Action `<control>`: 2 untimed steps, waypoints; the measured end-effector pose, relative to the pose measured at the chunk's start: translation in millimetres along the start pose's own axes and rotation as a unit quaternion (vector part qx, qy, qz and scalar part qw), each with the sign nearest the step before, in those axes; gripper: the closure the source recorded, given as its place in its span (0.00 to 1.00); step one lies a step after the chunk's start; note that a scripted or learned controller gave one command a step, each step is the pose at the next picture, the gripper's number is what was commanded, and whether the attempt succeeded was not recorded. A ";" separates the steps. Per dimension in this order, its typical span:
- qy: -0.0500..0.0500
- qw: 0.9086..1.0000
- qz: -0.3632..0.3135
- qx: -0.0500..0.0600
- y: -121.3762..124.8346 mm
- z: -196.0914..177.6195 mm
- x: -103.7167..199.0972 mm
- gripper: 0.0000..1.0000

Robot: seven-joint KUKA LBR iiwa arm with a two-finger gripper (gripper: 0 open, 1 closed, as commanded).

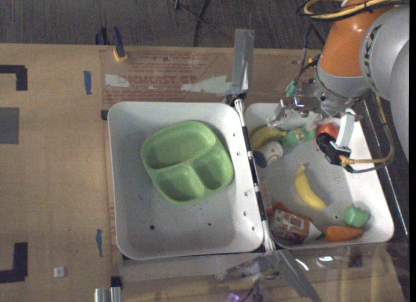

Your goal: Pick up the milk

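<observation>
My gripper (300,120) hangs low over the far end of the right bin (380,213), below the orange wrist band. A green bottle-like item (298,136) and a red item (327,129) lie right under it, partly hidden by the wrist. A flat red, orange and white carton (290,225), the closest match to the milk, lies on its side at the bin's near left corner, well away from the gripper. I cannot make out anything held in the gripper.
The right bin also holds a yellow banana (309,191), a second banana (264,136), a white round piece with a brown spot (271,152), a green cup (356,216) and a carrot (342,233). A green divided plate (187,162) sits in the left bin (130,216).
</observation>
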State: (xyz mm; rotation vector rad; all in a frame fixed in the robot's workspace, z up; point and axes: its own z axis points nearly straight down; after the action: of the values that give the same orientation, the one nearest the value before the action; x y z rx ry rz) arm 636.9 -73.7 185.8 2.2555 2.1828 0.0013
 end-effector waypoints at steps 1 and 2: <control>0.000 0.999 -0.044 0.001 -109.0 65.2 -83.0 0.00; 0.001 0.998 0.056 0.001 -69.1 0.9 22.8 0.00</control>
State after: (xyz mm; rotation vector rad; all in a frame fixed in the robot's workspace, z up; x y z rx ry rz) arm 568.6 -48.7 184.7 2.3759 2.0550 0.0009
